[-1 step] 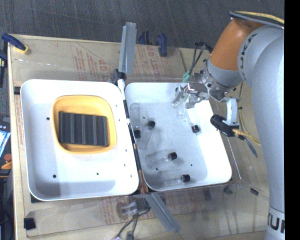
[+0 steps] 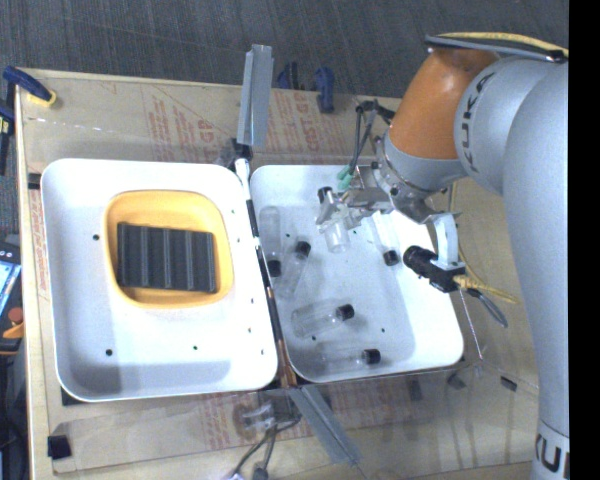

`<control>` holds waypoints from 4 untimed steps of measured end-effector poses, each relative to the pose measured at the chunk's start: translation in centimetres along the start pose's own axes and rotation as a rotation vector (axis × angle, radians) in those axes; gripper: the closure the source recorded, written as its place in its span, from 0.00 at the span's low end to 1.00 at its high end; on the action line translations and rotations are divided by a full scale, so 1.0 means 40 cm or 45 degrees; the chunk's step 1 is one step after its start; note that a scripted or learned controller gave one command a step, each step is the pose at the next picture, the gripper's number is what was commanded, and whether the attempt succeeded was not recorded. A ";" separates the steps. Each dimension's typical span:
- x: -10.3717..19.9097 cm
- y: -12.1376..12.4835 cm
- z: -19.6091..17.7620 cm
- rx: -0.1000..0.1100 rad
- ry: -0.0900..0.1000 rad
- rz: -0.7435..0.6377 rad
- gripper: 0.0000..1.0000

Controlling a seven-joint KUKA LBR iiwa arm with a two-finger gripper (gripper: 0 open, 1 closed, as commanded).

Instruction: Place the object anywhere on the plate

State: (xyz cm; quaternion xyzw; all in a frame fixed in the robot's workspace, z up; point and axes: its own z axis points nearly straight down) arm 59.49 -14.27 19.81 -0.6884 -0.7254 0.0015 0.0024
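Yellow plate [image 2: 170, 208]: one, left bin [image 2: 70, 268]. Clear bottles [image 2: 322, 318]: roughly four, right bin [image 2: 435, 338]. Jaws' [image 2: 335, 213] state unclear.

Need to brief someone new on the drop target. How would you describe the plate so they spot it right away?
Start with the two white bins side by side and take the left bin as seen by the camera. The plate lies in its middle: a yellow-rimmed, rounded rectangle with a dark ribbed centre. The right bin holds clear bottles with black caps.
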 end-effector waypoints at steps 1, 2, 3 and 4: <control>0.185 0.072 0.016 -0.005 -0.003 -0.384 1.00; 0.281 0.131 0.014 -0.007 -0.004 -0.564 1.00; 0.341 0.048 0.016 -0.001 -0.003 -0.896 1.00; 0.342 0.048 0.016 -0.001 -0.003 -0.897 0.00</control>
